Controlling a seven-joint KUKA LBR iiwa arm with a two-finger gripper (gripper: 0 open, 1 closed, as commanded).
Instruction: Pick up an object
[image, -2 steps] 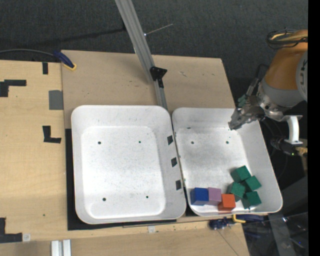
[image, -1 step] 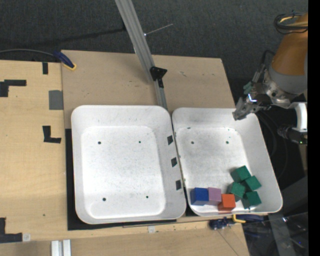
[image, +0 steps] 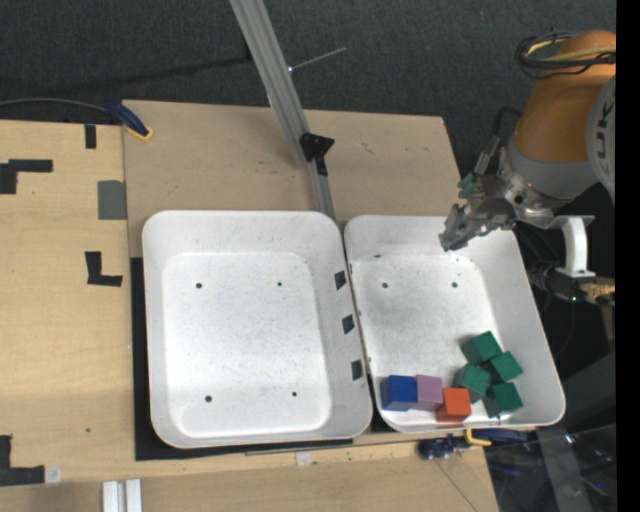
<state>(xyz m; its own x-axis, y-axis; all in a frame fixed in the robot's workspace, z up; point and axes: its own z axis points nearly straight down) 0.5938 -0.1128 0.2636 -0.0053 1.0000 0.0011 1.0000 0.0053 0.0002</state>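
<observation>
Small blocks lie in the near corner of the right bin (image: 520, 290): a blue block (image: 400, 391), a pale purple block (image: 429, 390), an orange block (image: 456, 402) and several green blocks (image: 490, 365). My gripper (image: 455, 233) hangs over the far rim of that bin, well away from the blocks, and I see nothing between its fingers. The arm's orange and grey body rises behind it at the upper right.
The left bin (image: 160, 300) sits beside the right one. A slanted metal rail (image: 285, 95) runs from the top down to the gap between the bins. A blue and yellow tool (image: 130, 118) lies at the bench's far left.
</observation>
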